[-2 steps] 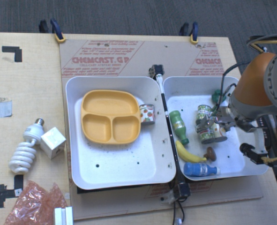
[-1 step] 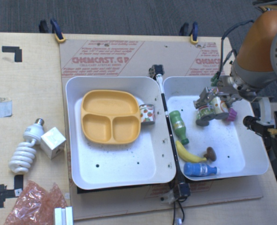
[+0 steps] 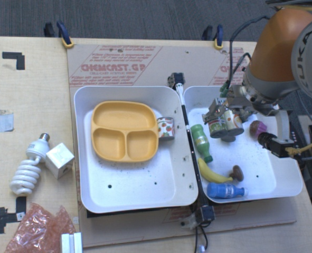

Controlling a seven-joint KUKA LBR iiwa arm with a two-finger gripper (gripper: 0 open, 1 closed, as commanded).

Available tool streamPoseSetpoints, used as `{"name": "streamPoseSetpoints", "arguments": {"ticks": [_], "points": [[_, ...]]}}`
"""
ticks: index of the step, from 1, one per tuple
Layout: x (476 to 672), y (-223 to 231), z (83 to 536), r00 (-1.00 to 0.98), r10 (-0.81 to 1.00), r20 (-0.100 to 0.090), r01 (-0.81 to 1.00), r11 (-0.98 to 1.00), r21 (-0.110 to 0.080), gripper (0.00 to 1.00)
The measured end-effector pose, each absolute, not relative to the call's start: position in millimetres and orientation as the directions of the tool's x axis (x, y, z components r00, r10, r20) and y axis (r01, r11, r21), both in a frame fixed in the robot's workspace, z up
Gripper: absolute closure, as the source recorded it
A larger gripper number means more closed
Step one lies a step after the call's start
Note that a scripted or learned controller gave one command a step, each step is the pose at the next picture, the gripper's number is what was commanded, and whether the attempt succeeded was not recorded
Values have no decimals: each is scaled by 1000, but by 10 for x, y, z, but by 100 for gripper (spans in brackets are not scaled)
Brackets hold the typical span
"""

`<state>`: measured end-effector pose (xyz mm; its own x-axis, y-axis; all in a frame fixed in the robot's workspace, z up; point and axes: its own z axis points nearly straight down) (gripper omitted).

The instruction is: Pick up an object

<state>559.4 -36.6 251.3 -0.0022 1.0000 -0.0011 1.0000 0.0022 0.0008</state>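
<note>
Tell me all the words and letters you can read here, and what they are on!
"CHEMCAST GP": red print on the brown board behind the bins; the smaller lines under it are too blurred to read.
"UKA": grey letters on the arm, cut off at the picture's edge.
Labels on the green bottle, blue bottle and small can: too small to read.

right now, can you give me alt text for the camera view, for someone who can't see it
A grey and orange robot arm's gripper hangs over the right bin, which holds a green bottle, banana and blue bottle. The left bin holds a yellow divided plate.
</note>
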Motion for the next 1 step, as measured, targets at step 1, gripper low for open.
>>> {"name": "streamPoseSetpoints", "arguments": {"ticks": [1], "points": [[5085,246,1920,1,1000,-1,1000,-1,0,100]]}}
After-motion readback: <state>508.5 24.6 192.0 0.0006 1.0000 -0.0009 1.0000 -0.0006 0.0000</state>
